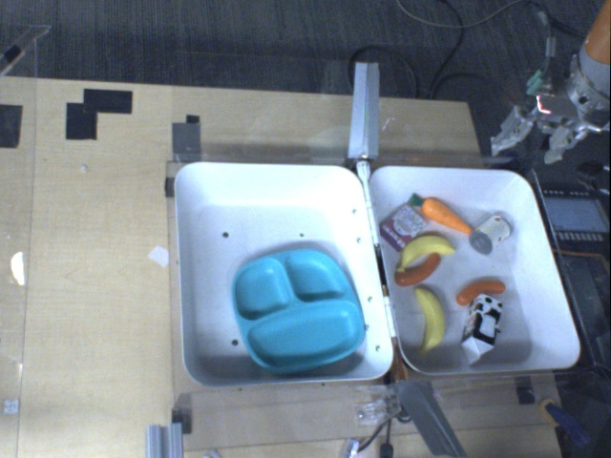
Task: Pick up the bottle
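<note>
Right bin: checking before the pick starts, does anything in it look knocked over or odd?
The bottle, white with black patches, lies on its side near the right bin's front edge rather than standing. The small grey cup is tipped over too. Nothing looks spilled or broken.

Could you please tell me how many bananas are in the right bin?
2: one banana near the middle beside the carrot, another banana lower down, left of the bottle.

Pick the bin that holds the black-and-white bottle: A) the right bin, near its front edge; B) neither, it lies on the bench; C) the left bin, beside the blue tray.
A: the bottle lies in the right bin near its front edge, just below a sausage.
</note>
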Controlling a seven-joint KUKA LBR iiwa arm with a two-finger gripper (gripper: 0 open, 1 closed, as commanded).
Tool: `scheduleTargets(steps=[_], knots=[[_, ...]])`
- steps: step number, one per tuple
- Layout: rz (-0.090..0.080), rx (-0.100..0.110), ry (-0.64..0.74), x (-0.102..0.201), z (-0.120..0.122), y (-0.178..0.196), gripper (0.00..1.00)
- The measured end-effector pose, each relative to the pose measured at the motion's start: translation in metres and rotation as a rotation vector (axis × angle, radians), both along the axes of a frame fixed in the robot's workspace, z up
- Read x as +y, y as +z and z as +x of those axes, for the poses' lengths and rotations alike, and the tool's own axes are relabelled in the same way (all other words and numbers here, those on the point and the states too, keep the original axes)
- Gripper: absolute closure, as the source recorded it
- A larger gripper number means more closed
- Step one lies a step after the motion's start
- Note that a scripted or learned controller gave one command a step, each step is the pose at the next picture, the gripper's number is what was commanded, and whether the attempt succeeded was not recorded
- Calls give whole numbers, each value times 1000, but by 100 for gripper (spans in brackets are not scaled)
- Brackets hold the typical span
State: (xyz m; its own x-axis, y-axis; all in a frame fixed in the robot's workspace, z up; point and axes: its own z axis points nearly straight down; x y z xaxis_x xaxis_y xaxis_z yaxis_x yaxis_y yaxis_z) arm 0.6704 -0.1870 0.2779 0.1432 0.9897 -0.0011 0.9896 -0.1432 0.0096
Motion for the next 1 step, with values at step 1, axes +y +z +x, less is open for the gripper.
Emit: scheduleTargets(steps=[1], knots=[[3,7,-87,22,-6,-172,0]])
